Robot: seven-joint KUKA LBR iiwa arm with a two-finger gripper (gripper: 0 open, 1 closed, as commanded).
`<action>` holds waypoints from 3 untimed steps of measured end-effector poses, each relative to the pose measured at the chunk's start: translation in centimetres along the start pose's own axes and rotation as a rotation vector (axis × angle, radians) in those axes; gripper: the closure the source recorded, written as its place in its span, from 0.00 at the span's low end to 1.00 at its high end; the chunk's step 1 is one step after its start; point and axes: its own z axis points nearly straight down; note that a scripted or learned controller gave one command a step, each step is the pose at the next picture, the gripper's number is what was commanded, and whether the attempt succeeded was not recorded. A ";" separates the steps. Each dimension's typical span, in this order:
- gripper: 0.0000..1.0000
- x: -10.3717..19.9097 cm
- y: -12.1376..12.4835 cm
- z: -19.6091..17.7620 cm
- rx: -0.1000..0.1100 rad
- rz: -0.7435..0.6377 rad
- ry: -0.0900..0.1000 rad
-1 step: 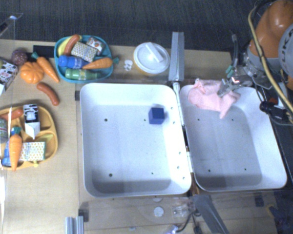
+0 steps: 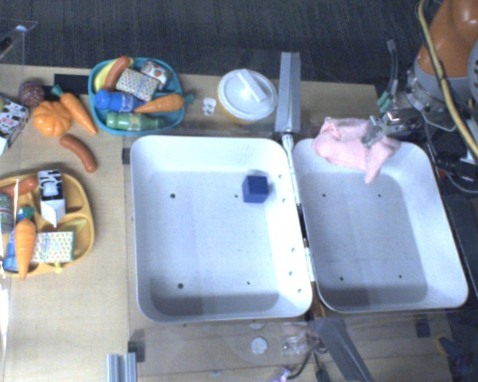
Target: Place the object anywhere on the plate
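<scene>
The surface [image 2: 103,309] is light wood, and the floor behind it is dark. Two white bins sit side by side. A small blue block [image 2: 256,188] lies in the left bin [image 2: 183,293]. A pink cloth [image 2: 349,146] hangs over the back rim of the right bin [image 2: 398,293]. The gripper [image 2: 380,127] sits at the cloth. Toy food [image 2: 72,118] lies on the left.

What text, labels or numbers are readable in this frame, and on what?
None can be read.
Small printed boxes in the blue bowl: patterned print, too blurred to read.
Black-and-white carton and patterned box in the yellow dish: print too small.
Carton at the left edge: blurred.
Blue cube, pink cloth, white lid: no markings visible.
</scene>
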 end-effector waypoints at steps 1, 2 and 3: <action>1.00 4.8 -0.6 1.0 0.001 -0.403 0.002; 1.00 9.1 -1.0 1.5 -0.001 -0.804 0.002; 1.00 13.9 -1.0 0.2 -0.004 -1.204 0.001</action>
